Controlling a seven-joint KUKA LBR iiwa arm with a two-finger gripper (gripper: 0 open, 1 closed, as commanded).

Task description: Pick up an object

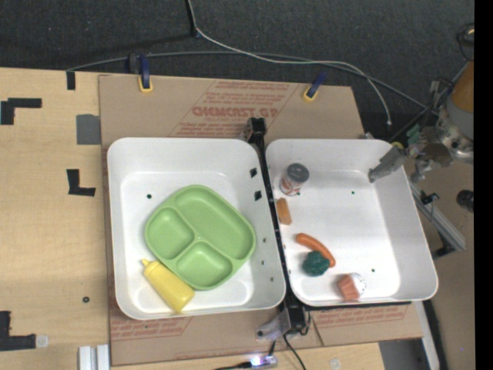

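Note:
The right bin [385,222] holds a small grey-capped jar [293,179] at its far left corner. An orange stub [283,211] lies against the left wall. Toward the front lie an orange carrot-like piece [315,247], a dark green lump [315,264] touching it, and a pinkish cup on its side [350,286]. My gripper [399,159] hangs over the bin's far right corner, well apart from every object, with nothing seen held in it.
The left bin [127,206] carries a green divided plate [200,236] and a yellow squeeze bottle [166,284] at its front left. A black clip [256,128] sits where the bins meet at the back. Cables run across the back.

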